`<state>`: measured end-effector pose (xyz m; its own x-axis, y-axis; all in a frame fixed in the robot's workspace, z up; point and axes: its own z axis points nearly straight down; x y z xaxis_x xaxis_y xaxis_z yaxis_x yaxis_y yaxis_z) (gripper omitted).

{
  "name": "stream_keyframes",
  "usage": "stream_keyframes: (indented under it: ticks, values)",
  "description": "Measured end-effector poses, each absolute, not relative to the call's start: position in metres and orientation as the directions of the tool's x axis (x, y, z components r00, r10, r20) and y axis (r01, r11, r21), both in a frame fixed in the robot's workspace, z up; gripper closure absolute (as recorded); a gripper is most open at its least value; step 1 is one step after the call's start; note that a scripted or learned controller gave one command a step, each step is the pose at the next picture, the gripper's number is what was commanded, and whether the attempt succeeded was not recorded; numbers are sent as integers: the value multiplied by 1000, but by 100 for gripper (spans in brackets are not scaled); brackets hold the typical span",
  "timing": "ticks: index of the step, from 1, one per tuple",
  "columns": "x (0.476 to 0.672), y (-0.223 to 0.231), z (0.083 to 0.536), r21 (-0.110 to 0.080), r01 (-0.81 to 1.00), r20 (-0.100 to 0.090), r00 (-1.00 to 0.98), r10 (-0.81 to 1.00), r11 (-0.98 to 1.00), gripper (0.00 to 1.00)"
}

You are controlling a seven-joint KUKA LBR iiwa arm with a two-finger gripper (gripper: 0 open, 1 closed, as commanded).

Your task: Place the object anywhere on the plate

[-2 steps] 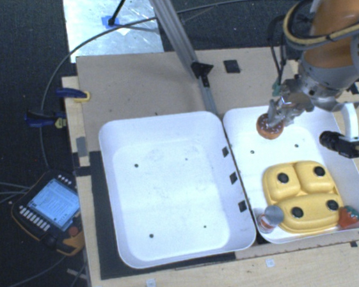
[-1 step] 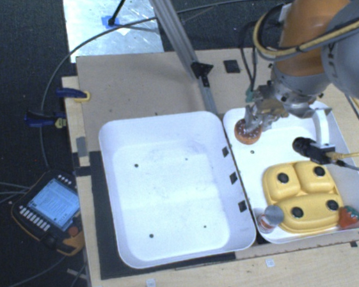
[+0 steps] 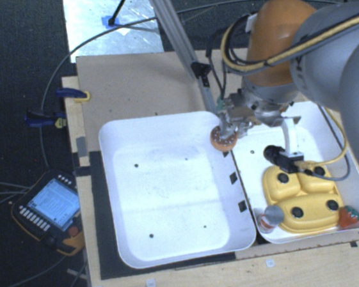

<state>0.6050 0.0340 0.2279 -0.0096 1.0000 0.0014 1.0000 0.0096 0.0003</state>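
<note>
Camera view, from above: far part of the right bin [image 3: 254, 163] hidden under the grey arm; gripper [image 3: 228, 127] blurred, how far open impossible to tell. Small round orange-brown object [image 3: 223, 140] right at the gripper's tip, over the rims where the bins meet; gripped or merely touched, unclear. Counted: two white bins, left bin [image 3: 166, 192] alongside; one yellow moulded piece [image 3: 301, 196] with four black spots; one small grey thing [image 3: 271, 215] at its near-left corner; one red thing [image 3: 349, 217], partly hidden at its near-right corner.
</note>
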Motion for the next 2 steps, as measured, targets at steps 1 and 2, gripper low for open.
stream_keyframes:
  ticks: [1, 2]
  values:
    - [606, 93, 231, 2, 1000, 2, -10, 1000, 10, 100]
    - [593, 132, 231, 0, 1000, 2, -9, 1000, 9, 100]
